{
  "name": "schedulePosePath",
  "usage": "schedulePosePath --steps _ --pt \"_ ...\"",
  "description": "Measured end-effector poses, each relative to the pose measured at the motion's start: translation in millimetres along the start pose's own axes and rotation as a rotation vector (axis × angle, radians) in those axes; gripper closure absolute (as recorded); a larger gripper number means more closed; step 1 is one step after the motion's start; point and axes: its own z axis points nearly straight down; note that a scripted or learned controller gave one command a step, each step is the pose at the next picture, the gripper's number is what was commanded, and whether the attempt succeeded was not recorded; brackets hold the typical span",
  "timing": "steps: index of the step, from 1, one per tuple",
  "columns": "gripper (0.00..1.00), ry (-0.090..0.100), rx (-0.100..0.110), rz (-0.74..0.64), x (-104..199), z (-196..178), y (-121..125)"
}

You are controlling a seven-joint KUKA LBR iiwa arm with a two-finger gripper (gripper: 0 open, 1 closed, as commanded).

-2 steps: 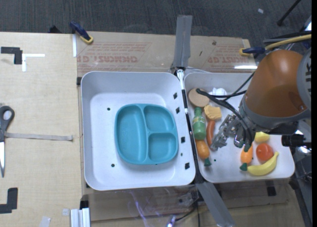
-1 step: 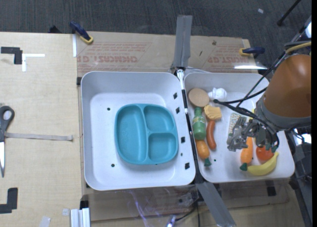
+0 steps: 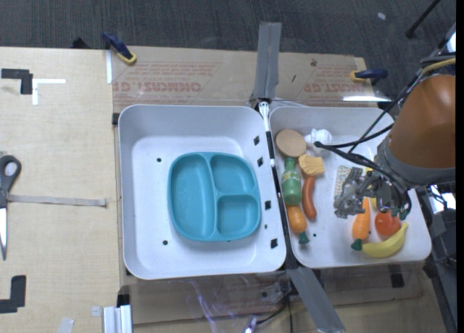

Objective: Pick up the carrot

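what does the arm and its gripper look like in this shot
The arm comes in from the right as a bulky rounded body, with a broad orange band over a grey section below it. Thin black cables run across the white bin toward it. The gripper at its end is a grey and black metal assembly, boxy and cluttered with small parts.

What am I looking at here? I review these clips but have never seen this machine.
One camera looks down at a slant on a bench with two white bins. The left bin holds a teal divided plate. The right bin holds toy food: a green bottle, a sausage, a banana and the carrot. The grey and orange shape at right is a robot arm. Its pincer hovers just above the carrot; whether it grips anything is unclear.
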Motion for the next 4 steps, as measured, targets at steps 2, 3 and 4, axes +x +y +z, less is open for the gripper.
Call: schedulePosePath --steps 2,3,4 --pt "0.0 -0.006 -0.001 0.001 -2.5 -9.7 0.0" --pt "0.0 0.005 0.0 -0.05 9.1 72.7 -35.2" --pt "1.0 -0.001 0.0 -0.051 6.6 62.8 -34.9"
